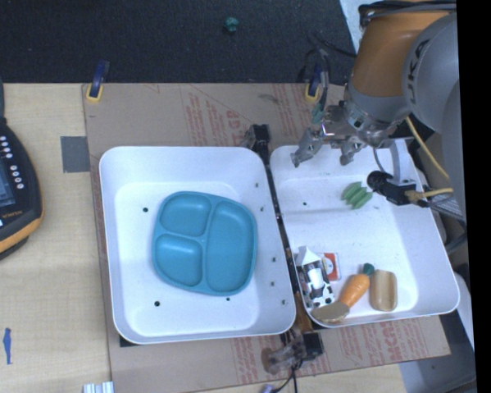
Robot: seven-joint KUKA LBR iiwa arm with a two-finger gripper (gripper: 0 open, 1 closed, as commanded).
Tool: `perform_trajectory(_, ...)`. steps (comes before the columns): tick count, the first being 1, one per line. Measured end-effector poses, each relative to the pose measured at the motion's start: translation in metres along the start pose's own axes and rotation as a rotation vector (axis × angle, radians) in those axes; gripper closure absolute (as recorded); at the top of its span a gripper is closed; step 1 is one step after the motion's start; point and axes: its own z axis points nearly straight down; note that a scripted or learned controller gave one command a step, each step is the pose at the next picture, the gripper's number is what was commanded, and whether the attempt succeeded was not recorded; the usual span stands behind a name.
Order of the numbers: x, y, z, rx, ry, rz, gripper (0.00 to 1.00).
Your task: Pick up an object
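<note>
Gripper fingers spread, nothing between, above right bin's far rim; arm cropped at frame edge; carrot half-hides something tan.

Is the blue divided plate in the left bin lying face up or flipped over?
Face up. The blue divided plastic plate lies flat in the left white bin, and its three recessed compartments, one large and two small, show from above with nothing in them.

a robotics lab: a grey-and-orange arm over two white bins on a cardboard-covered counter, teach pendant alongside.
</note>
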Motion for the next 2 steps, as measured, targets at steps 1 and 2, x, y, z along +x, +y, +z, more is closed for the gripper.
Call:
perform_trajectory(1, -0.0009, -0.0001, -0.0099, 0.002, -0.001, -0.002, 1.0)
perform_trajectory(2, -0.001, -0.0002, -0.0098, 0.002, -0.001, -0.002, 0.0)
